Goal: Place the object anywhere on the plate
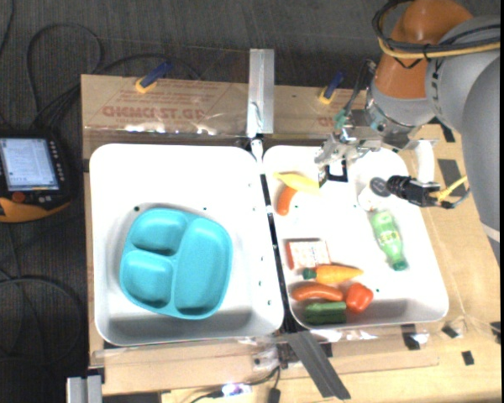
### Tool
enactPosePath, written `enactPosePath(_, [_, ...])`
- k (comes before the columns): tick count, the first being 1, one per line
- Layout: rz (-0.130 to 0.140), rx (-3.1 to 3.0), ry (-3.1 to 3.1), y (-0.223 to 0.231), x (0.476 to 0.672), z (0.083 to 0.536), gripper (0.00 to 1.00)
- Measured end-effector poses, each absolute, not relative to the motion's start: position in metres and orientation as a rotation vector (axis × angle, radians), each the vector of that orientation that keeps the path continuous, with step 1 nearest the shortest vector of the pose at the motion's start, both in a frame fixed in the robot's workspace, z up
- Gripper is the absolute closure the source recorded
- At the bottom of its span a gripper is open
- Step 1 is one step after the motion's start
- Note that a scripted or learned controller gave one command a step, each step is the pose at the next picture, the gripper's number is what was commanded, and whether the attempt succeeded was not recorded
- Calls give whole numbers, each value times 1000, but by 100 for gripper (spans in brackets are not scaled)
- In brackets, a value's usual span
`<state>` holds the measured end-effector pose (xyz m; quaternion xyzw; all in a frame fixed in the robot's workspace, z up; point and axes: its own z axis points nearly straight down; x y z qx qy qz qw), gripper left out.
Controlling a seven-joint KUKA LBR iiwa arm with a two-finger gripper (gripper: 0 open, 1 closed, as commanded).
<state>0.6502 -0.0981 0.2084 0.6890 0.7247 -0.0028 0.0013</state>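
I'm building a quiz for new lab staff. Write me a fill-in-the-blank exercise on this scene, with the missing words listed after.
1. The blue plate has ____ compartments.
2. The plate sits in the ____ white bin as the camera sees it.
3. The bottle lying in the right bin is ____ in colour.
4. The claw hangs over the ____ bin, near the yellow piece.

Missing words: three; left; green; right
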Motion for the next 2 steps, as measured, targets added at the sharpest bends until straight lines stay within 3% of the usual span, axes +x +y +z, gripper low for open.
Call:
enactPosePath(1, [-12, 2161, 2277, -97, 650, 217, 100])
enactPosePath(2, [-4, 2384, 2050, -110, 590, 219, 100])
